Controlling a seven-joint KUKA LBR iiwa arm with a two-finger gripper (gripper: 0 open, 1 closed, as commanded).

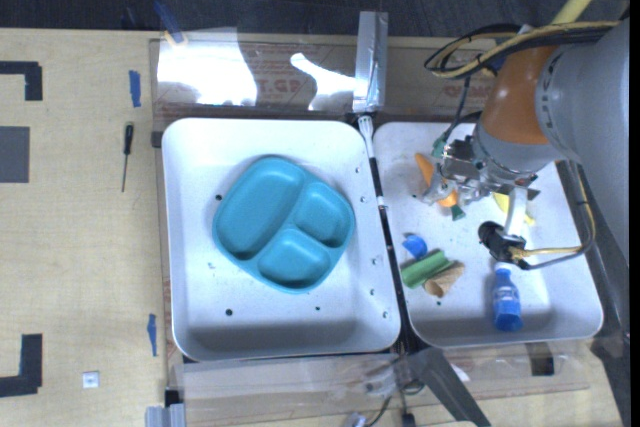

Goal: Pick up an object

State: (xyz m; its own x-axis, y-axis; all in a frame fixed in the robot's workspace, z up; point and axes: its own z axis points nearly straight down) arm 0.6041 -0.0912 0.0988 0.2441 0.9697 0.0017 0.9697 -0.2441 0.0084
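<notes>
The arm (560, 95) reaches into the right bin (570, 310) from the right; its hand (462, 177) sits low near that bin's far left corner, and whether it is open or closed cannot be told; small orange and green scraps (440, 187) lie touching or just beside it; toward the near edge lie a green cylinder (424, 268), a blue cap (414, 245) and a blue bottle (506, 298), all apart from the hand; the left bin (190, 315) carries a blue divided tray (284, 221).
</notes>
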